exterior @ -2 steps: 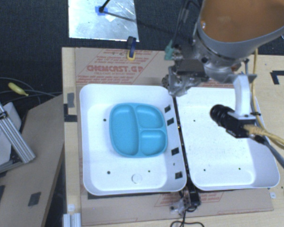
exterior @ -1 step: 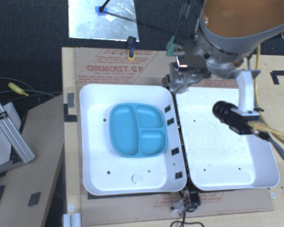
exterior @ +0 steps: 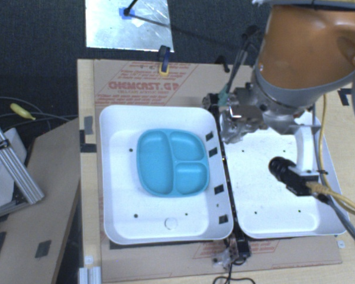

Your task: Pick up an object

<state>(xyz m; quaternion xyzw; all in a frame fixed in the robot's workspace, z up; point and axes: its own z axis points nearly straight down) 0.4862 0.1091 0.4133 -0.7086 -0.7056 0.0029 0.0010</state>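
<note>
My gripper (exterior: 232, 129) hangs over the right bin's (exterior: 272, 220) back corner, beside the left bin (exterior: 115, 218). I cannot tell if it is open. The blue plate (exterior: 171, 163) lies in the left bin's middle.

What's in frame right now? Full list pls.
plate: 1, blue, three compartments, lying flat in the left bin
left bin: 1, white, on the cardboard, left of centre
right bin: 1, white, right beside the left bin
cardboard sheet: 1, brown with red print, under both bins
foil sheet: 1, silver, on the dark surface beyond the cardboard
clamp: 1, yellow and blue, at the cardboard's far edge
metal frame: 1, silver, at the far left
arm: 1, grey and orange, reaching in from the upper right
gripper: 1, grey, over the right bin's far left corner, close to where the bins meet
</note>
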